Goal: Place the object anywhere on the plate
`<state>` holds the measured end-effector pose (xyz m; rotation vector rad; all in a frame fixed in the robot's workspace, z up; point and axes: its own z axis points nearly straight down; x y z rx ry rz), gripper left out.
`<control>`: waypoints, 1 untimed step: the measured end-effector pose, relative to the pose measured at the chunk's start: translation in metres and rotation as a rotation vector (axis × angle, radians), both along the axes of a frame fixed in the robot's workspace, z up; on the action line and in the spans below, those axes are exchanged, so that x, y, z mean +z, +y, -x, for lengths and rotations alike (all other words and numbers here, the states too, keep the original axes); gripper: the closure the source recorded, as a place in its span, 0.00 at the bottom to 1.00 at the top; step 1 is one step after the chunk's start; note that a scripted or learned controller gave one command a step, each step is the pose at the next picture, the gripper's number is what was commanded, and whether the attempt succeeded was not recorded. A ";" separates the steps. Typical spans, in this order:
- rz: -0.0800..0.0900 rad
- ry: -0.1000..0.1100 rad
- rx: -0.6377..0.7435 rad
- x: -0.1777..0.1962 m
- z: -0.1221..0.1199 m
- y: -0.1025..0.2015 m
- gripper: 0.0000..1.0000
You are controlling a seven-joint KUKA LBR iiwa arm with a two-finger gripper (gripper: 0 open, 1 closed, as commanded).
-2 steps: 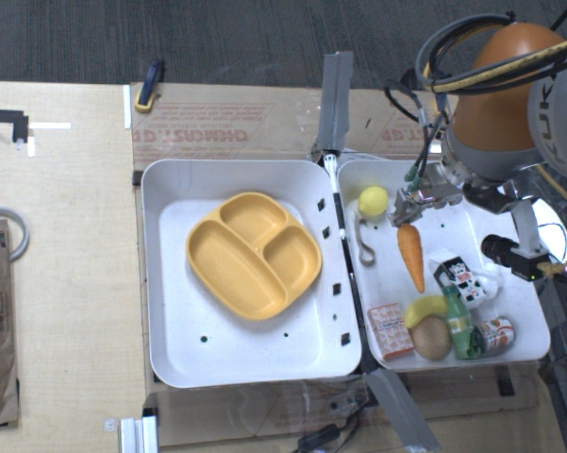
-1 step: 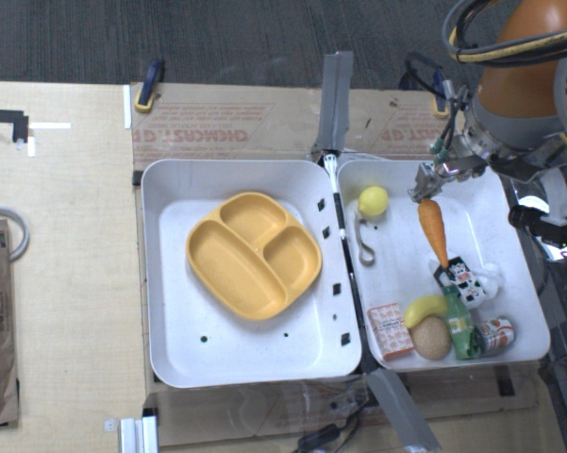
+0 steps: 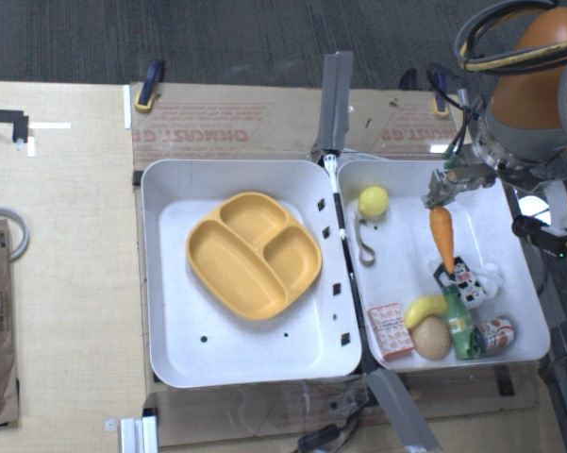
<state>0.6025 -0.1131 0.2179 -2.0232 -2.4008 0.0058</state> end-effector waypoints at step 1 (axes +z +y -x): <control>-0.001 0.000 0.043 -0.113 0.036 0.008 1.00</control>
